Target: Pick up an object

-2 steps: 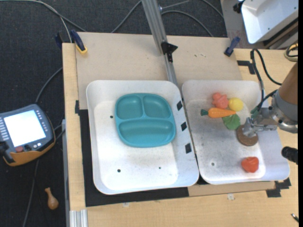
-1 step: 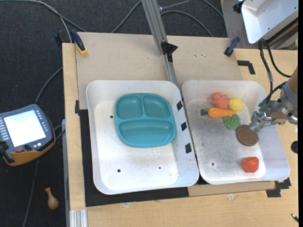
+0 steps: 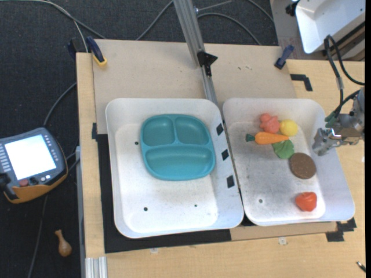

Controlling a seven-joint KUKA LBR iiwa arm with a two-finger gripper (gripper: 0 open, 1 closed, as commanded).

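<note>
Two shallow white bins sit side by side on a pale wooden bench ringed by dark carpet and trailing cables, seen from the fixed overhead camera. Left bin (image 3: 124,213) holds a teal divided plate (image 3: 177,146). Right bin (image 3: 342,204) holds the toy food on offer: a pink piece (image 3: 268,122), a yellow piece (image 3: 288,127), an orange carrot (image 3: 269,138), a green piece (image 3: 284,149), a brown disc (image 3: 302,165) and, nearer the front, a red piece (image 3: 306,201). All six lie on the bin floor, so by the look of it nothing is picked and the whole grasp is left to do. Reaching in from the right, the gripper (image 3: 322,142) hangs over the right bin's far side, just beside the brown disc and the green piece, apparently carrying nothing; its spread cannot be told from this angle.
</note>
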